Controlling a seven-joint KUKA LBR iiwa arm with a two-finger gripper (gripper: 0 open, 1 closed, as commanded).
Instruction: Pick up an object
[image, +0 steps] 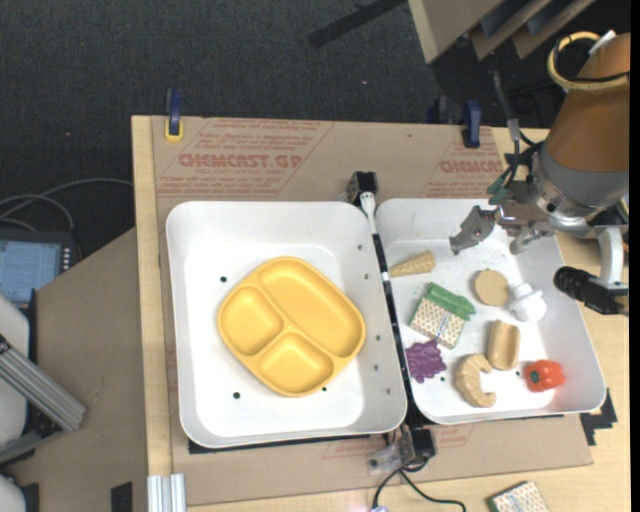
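Observation:
My gripper (497, 228) hangs over the back part of the right bin (570, 400), open, with nothing between its fingers. Just below it lie a round tan cookie (490, 287) and a small white bottle (525, 301). To its left lies a cone (412, 264). Nearer the front are a green piece (448, 299) on a checked waffle (434, 322), purple grapes (425, 358), a bread roll (502, 344), a croissant (475, 381) and a red pepper (544, 375).
The left bin (190, 250) holds a yellow divided plate (290, 325). A black clamp (362, 186) sits at the back where the two bins meet. The arm's grey and orange body (590, 130) looms over the right bin's far right corner.

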